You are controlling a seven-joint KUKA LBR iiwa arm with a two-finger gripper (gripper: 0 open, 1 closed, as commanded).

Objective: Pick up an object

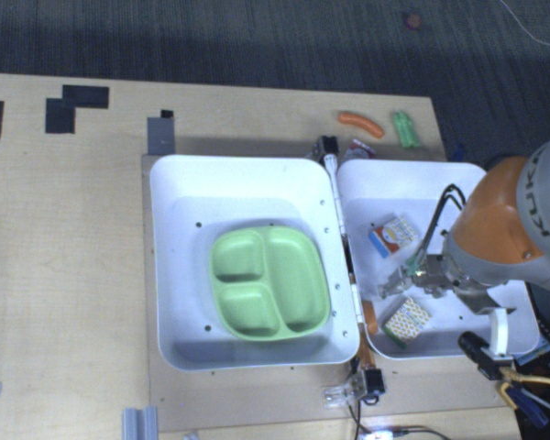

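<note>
Camera view: two white bins sit side by side, so that things can be lifted from one. The left bin [170, 273] holds one green tray [269, 280] with three compartments, lying flat near the middle. The right bin [367, 186] holds two small packets: a blue-and-white packet [390, 235] towards the middle and a patterned packet [407, 318] near the front wall, apart from each other. An orange bit [370, 315] lies at the divider's front end.

The arm [500, 223] reaches over the right bin from the right, and its gripper [405, 279] hangs between the two packets, probably lined up for one of them. Whether it is released or clenched I cannot tell; nothing shows held in it.

Behind the bins, on the bench [64, 246], lie one orange sausage-like toy [361, 124] and one green toy [404, 128], out of play.
</note>
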